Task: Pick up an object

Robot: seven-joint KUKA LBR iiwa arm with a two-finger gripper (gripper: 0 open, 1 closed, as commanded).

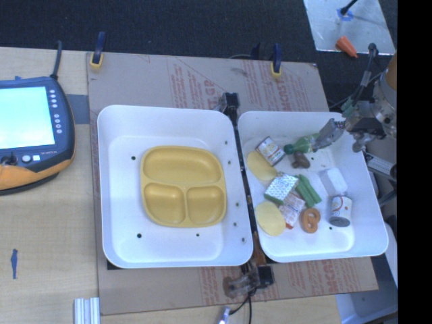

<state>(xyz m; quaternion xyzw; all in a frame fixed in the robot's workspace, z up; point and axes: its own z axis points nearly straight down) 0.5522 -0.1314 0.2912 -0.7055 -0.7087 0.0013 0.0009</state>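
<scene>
Gripper (332,132) hangs over the right bin (364,248) near its 1 o'clock rim; whether it grips anything, I cannot tell. Just at its 9 o'clock lies a green bottle (300,144). Packets, yellow discs and a can (339,210) crowd the middle. Left bin (115,181) bears a smooth yellow tray (182,185).

Dark carpet floor (169,12) behind the wooden bench (47,228).

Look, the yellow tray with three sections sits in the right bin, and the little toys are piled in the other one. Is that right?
Not quite. In the camera view the yellow tray sits in the left bin, not the right. The little toys are piled in the other one, the right bin.
</scene>
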